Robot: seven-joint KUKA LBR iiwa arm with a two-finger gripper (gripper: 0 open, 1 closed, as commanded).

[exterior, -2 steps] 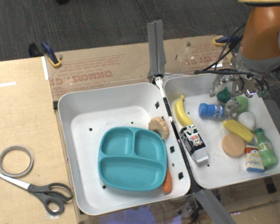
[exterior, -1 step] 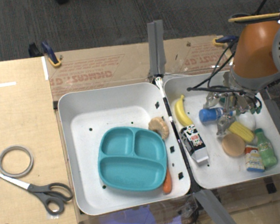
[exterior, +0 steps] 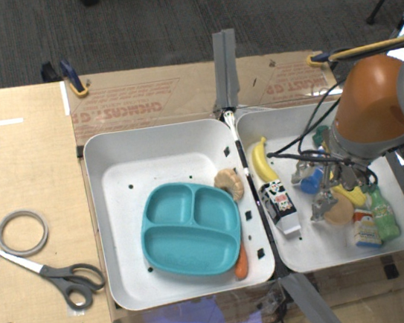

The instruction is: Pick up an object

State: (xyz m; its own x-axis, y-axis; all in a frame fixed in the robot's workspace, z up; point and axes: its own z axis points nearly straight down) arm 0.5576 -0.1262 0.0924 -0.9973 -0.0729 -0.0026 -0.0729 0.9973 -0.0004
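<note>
A wooden bench (exterior: 24, 176) stands on dark carpet, with scissors (exterior: 57, 275) and a tape roll (exterior: 22, 232) at the left. The left bin (exterior: 114, 230) holds a smooth teal tray (exterior: 192, 228). The right bin (exterior: 336, 253) holds a banana (exterior: 262, 161), a carton (exterior: 280, 205) and a green bottle (exterior: 383, 214) (plastic, shiny). The gripper (exterior: 333, 191) is low over that pile; whether it grips anything, I cannot tell.

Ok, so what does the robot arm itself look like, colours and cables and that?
The arm enters from the right: a rounded orange band over a grey body, with part of a dark letter on a white patch at its edge. Thin black cables loop off its left side. Below hangs a metallic grey gripper.
</note>
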